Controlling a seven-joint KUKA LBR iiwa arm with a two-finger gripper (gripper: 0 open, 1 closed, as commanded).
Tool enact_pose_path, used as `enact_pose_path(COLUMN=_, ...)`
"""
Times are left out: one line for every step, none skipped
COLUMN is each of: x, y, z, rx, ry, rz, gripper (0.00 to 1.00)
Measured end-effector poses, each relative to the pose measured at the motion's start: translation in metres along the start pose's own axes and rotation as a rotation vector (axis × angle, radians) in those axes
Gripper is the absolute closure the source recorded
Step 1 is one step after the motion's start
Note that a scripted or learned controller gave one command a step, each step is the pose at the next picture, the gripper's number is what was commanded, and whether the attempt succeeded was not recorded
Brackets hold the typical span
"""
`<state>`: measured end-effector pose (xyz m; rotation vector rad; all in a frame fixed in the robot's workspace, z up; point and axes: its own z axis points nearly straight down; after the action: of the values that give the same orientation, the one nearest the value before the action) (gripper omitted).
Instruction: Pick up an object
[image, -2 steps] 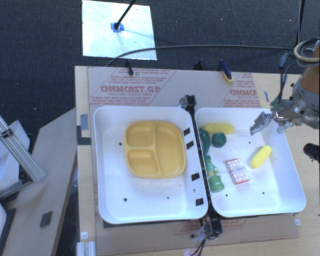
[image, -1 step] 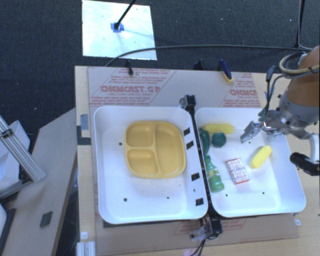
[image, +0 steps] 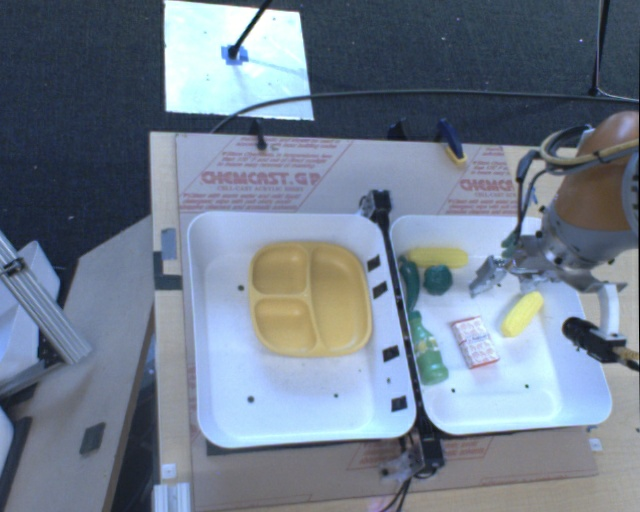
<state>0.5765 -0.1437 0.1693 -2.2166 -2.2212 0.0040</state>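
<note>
The gripper (image: 487, 276) hangs over the right bin (image: 560, 405) with its fingers spread and nothing between them, just left of the yellow corn cob (image: 523, 313). The cob lies flat near that bin's right side, its long axis slanting from lower left to upper right. Because it is rounded, fingers closing off-centre or along its length could roll it aside or squeeze it out, and the green ball (image: 437, 279) sits near enough to be bumped.

The two bins (image: 300, 425) look like smooth, slightly glossy white plastic; the divided yellow plate (image: 308, 298) is matt plastic; the worktop (image: 170, 180) looks like pale bare wood; the green bottle (image: 430, 355) shines.
</note>
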Motion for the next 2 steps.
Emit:
enact_pose_path(x=-0.002, y=-0.004, z=0.045, rx=0.001, ry=0.001, rz=0.000, gripper=0.00)
enact_pose_path(x=-0.002, y=-0.002, z=0.034, rx=-0.002, ry=0.000, rz=-0.001, gripper=1.00)
